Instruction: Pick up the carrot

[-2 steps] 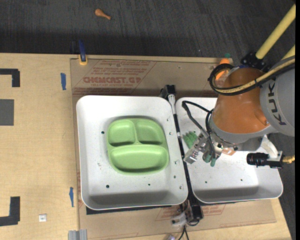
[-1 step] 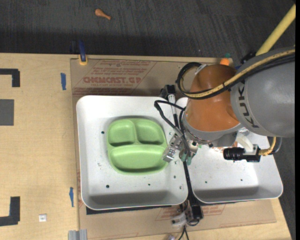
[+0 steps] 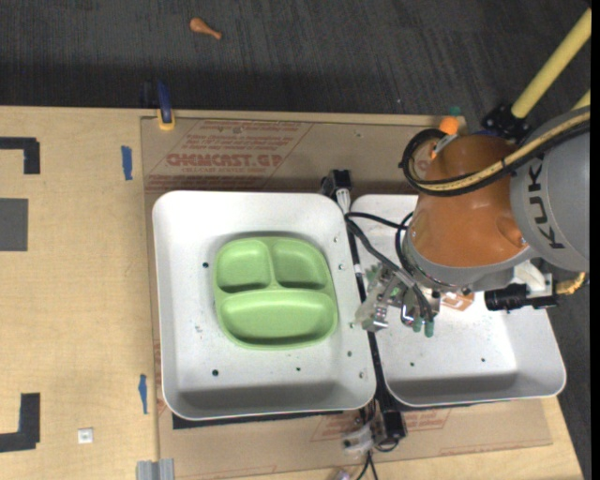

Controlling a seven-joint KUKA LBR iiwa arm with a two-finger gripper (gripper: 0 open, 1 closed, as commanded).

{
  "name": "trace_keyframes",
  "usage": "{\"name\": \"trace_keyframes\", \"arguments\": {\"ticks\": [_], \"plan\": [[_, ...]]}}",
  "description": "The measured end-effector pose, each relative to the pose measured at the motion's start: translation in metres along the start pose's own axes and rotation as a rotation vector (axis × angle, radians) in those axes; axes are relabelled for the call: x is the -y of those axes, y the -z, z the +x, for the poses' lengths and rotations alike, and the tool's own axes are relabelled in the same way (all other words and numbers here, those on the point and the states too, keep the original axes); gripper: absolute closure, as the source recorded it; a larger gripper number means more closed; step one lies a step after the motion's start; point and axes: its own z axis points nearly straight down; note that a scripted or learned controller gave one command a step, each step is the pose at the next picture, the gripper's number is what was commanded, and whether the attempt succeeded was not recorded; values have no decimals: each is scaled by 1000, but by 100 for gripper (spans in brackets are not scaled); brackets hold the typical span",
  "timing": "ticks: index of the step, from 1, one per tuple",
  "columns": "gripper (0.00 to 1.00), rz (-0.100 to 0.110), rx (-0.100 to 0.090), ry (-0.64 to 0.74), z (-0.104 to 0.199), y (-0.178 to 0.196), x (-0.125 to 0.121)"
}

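Lying on the dark floor past the far edge of the bench [image 3: 75,281], a small orange carrot [image 3: 204,29] shows near the top left of the camera view. Its long side runs left to right with a small tilt. The fat round end points left and the thin end points right and a bit down toward the bench. It is well apart from both bins and from the arm, with bare floor all around it.

On the bench, the left bin [image 3: 183,366] holds a green plate [image 3: 276,291] with three parts. The plate sits in the middle, and there is white room on every side of it. The right bin [image 3: 487,370] is just beside the left one, and their edges touch. A black cable [image 3: 361,272] runs along the line where they meet.

The arm [image 3: 469,211] leans over the right bin and hides a big part of it. The gripper [image 3: 403,307] hangs low over the left side of the right bin, close to the wall between the bins. I cannot tell if the gripper is clenched or released. It is far from the carrot.

A blue clamp [image 3: 165,101] sits on the far edge of the bench.
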Motion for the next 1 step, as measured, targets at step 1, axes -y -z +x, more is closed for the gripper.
{"name": "trace_keyframes", "arguments": {"ticks": [1], "plan": [[100,-2,4,146,-20,0,-52]]}}
